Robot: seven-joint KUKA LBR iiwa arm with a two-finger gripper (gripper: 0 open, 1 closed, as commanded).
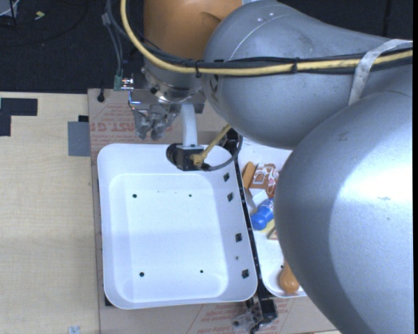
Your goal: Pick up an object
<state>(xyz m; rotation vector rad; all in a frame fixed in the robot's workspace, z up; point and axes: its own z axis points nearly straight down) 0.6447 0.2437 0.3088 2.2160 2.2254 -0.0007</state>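
Nearest you, the grey arm (348, 207) hides most of the right white bin (272, 284), where orange, blue and red-white objects (261, 218) lie unpicked. Gripper (153, 125) hangs over the left white bin's (115, 256) far rim; its jaws' state you cannot tell, nothing visibly held. Pick not yet done.

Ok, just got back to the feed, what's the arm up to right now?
The arm's gripper hangs over the far rim of the left bin, above the bench rather than the objects. Nothing is visible in its jaws. The objects, including a blue one and an orange one, lie in the right bin, mostly hidden under the arm.
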